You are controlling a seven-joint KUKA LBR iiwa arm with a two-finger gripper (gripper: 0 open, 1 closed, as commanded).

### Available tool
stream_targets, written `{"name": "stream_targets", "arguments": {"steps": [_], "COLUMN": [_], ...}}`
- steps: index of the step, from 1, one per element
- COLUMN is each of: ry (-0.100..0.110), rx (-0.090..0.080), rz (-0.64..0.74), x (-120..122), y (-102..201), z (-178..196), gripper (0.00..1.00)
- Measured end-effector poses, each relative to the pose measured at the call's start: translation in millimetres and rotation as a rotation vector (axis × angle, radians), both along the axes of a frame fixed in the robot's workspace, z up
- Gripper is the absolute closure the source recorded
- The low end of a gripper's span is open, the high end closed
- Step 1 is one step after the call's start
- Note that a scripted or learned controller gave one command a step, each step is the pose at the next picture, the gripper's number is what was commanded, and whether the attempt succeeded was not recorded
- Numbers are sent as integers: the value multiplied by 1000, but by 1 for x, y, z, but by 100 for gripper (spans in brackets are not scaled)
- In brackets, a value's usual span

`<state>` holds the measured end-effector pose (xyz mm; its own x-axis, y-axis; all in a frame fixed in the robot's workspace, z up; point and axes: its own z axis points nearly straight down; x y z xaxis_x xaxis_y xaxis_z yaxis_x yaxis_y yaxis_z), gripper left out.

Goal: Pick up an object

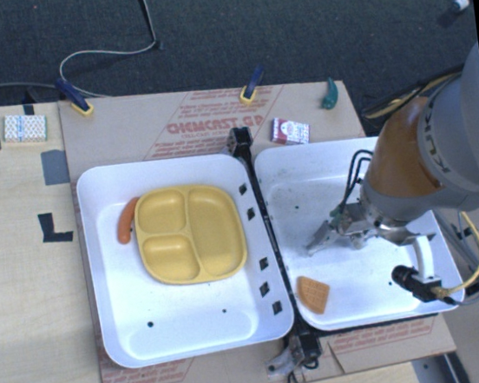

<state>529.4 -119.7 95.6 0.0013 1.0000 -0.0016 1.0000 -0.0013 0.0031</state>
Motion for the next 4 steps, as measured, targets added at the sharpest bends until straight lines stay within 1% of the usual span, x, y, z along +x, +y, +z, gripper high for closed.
{"name": "stream_targets", "arguments": {"steps": [1, 2, 3, 4], "ry": [1, 4, 5, -1], "rx": [2, 3, 3, 0], "rz": [1, 4, 3, 2], "x": [0, -24, -24, 16], "y": [1, 72, 72, 15], "z": [9, 89, 88, -9], "gripper": [100, 100, 0, 0]}}
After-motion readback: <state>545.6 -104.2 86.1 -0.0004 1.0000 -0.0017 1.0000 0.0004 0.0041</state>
